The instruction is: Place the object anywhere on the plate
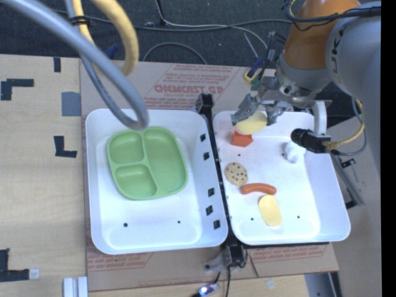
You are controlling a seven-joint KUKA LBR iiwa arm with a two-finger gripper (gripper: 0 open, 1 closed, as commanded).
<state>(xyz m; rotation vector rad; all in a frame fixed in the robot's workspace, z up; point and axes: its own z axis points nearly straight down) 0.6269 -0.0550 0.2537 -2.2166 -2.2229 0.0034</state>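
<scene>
A green divided plate point(147, 163) lies in the left bin point(102, 228), toward its back. My gripper point(257, 115) hangs over the back left corner of the right bin point(328, 224). A pale yellow rounded piece of food point(250, 127) sits between its fingers, and the gripper is shut on it. Just below the yellow piece, an orange-red block point(242, 140) rests on the bin floor. The gripper is to the right of the plate, across the divider between the bins.
The right bin also holds a cookie point(236, 174), a sausage point(258, 189), a yellow slice point(270, 211) and a small white piece point(291, 153). A thick grey hose point(93, 54) and a yellow hose point(120, 23) cross above the left bin's back corner.
</scene>
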